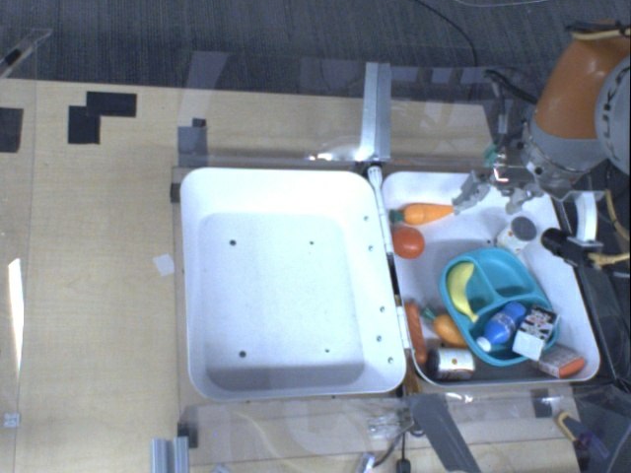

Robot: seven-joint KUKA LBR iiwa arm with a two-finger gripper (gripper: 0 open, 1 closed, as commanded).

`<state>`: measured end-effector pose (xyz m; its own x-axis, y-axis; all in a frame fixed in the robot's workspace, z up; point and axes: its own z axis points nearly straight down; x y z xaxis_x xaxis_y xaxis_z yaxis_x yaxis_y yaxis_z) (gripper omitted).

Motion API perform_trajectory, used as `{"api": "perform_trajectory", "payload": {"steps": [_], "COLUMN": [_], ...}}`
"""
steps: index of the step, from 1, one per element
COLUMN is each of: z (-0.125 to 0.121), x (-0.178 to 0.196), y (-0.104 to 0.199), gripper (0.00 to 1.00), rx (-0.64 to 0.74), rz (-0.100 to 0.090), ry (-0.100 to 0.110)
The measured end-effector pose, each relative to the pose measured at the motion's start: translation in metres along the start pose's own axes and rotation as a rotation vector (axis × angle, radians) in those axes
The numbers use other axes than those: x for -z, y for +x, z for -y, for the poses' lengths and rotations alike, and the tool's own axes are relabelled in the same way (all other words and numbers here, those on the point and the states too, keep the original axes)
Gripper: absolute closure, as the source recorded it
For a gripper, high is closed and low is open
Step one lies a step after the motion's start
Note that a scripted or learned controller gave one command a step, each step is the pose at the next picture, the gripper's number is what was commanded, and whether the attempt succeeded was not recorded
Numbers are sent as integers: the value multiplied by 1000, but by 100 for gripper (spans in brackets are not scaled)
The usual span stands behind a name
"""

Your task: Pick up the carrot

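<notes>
The carrot, orange with a green stub at its left end, lies on its side in the far left corner of the right bin. My gripper hangs over the far part of that bin, just right of the carrot's thick end. It is open, and its left finger points toward the carrot. Nothing is between the fingers.
A red tomato sits just in front of the carrot. A blue bowl with a yellow piece and a bottle fills the bin's front right. Small orange and red items lie along the front left wall. The left bin adjoins.
</notes>
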<state>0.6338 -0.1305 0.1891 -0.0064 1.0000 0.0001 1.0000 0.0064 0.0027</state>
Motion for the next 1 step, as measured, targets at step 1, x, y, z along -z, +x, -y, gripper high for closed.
{"api": "perform_trajectory", "payload": {"steps": [1], "z": [-5], "x": [-2], "y": [23], "gripper": [0], "rx": [-160], "rz": [0], "ry": [-3]}}
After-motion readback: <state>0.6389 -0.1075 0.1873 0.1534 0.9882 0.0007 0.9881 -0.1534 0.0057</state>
